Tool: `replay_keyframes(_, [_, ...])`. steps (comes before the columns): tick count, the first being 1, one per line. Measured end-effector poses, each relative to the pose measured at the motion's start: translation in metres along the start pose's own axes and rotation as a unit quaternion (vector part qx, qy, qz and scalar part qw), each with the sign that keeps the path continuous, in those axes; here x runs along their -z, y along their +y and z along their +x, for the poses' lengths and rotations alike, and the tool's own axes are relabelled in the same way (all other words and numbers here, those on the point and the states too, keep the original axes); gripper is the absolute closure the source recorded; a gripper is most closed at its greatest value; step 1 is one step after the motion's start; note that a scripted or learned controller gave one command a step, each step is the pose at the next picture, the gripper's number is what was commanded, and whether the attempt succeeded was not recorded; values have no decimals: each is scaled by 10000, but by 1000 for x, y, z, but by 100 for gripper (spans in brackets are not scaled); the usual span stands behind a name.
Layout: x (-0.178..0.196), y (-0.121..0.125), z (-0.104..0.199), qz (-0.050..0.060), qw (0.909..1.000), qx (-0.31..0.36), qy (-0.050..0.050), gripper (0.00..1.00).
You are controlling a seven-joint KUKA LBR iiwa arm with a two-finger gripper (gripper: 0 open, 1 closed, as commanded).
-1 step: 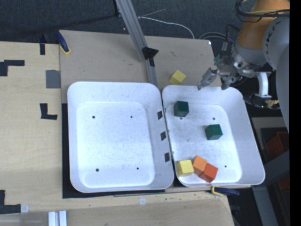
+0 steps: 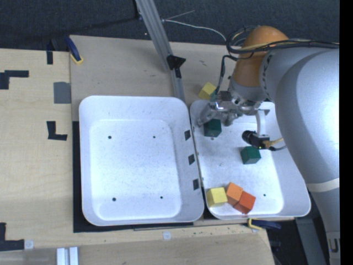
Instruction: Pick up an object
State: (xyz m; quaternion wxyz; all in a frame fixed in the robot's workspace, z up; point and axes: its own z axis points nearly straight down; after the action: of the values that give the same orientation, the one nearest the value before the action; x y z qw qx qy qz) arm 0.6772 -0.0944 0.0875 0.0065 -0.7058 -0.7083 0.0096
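Robot gripper [image 2: 213, 118] over the right bin [image 2: 276, 203], fingers seemingly clasping a dark green block [image 2: 212, 128].

From my seat the two bins, left [image 2: 132, 159] and right [image 2: 276, 195], look like smooth white plastic with a faint dark speckle, mildly glossy at the rims. The surface [image 2: 33, 164] under them reads as pale wood, matt, patched with dull black tape. The arm [image 2: 309, 104] has a satin grey shell that catches soft light; its orange band [image 2: 259, 40] is shinier. The pincer [image 2: 220, 115] looks like bare metal. The green blocks [image 2: 251, 155], yellow block [image 2: 217, 196] and orange blocks [image 2: 241, 197] appear matt and smooth. A slanting rail [image 2: 157, 32] looks like brushed metal.
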Motion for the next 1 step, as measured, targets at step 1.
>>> replay_keyframes(1, [4,-14,-30,-103,9999,-22,12,0])
